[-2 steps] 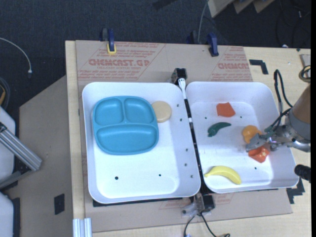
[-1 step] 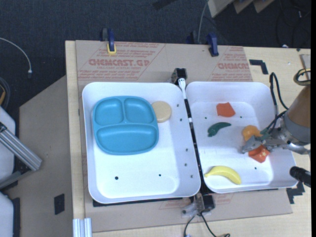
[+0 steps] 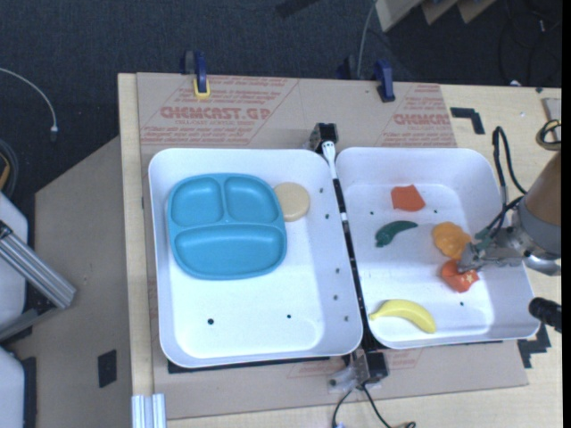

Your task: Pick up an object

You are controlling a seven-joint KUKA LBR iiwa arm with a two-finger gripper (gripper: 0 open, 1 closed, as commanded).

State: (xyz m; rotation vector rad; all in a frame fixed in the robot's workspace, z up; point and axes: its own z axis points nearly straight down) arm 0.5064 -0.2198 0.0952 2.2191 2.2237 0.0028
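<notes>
Hovering at the red toy [image 3: 459, 277], the claw [image 3: 470, 258] has an unclear grip

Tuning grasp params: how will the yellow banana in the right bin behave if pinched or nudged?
The banana looks like smooth moulded toy food, so probably stiff and light. Its glossy curved body may slip or pivot between fingers. Lying flat near the right bin front wall, it likely slides or spins rather than rolls.
</notes>
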